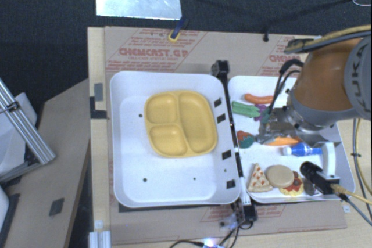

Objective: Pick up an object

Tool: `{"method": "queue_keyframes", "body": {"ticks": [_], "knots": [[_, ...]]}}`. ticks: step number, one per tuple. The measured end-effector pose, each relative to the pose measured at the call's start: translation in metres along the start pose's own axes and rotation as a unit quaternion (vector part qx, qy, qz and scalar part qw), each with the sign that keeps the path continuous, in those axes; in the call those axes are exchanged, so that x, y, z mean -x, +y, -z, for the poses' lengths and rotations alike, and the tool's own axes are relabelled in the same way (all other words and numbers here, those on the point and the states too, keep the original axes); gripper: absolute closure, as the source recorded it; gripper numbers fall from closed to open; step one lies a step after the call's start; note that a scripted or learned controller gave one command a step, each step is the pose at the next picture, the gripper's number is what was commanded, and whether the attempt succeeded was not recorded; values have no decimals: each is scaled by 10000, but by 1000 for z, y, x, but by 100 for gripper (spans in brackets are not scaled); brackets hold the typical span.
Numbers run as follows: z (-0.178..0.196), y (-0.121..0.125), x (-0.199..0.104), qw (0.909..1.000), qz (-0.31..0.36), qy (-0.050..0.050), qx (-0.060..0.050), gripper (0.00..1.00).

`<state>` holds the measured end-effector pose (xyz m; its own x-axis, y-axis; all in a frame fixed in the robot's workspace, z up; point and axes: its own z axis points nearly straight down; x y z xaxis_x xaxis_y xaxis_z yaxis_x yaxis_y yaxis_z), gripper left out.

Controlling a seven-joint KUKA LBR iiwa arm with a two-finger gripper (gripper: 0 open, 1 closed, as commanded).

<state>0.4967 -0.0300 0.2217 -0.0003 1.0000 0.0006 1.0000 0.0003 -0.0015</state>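
Toy food pieces, all in the white right-hand bin (244,85) as viewed: red-orange sausage (258,98) near the far wall; green pod (244,107) just beside it, toward the divider; small red-and-green piece (244,139) close to the divider; orange carrot (286,140) at mid-bin; blue-and-white tube (301,150) just beside the carrot on the near side; pizza slice (260,178) and round tan bun (279,175) touching, side by side along the near wall; red-and-yellow piece (294,186) partly under the bun. Gripper (268,129) low over mid-bin, between green pod and carrot, at the carrot's divider-side end; contact with the carrot not determinable. Degree of opening and any hold on a piece: not determinable from this angle. White left-hand bin (128,183): one yellow divided plate (180,124), three compartments, lying flat, roughly centred, apart from every wall. Both bins side by side on a printed brown sheet (151,52), with black clips (224,119) along the shared edge.
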Motion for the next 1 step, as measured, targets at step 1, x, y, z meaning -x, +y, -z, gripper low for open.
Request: {"method": "queue_keyframes", "body": {"ticks": [1], "knots": [[12, 11, -1, 10000, 20, -3, 19, 100]]}}
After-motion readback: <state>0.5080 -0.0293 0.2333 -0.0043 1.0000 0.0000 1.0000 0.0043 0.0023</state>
